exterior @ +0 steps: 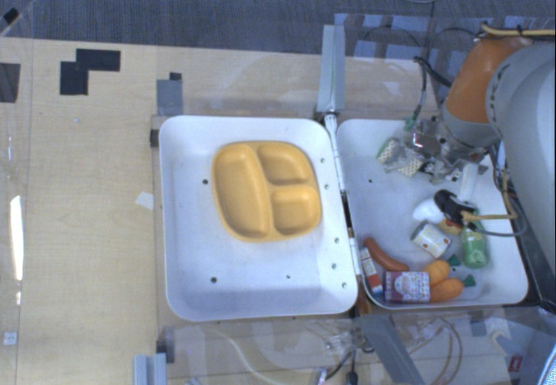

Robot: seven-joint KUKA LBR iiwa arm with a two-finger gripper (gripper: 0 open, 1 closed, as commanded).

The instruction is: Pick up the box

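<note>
Currently the gripper (432, 151) sits low at the far side of the right bin (382, 192); whether its fingers are open or closed cannot be told. The box (407, 286) lies flat against the bin's near wall, at about 6 o'clock from the gripper, well apart, long axis running 3 to 9 o'clock, beside a sausage (386, 255) and a carrot (447, 289).

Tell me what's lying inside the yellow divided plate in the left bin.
The yellow plate sits in the left bin, and its three compartments show bare yellow surface with no items. What lies beneath the plate is covered. The box lies in the right bin.
</note>
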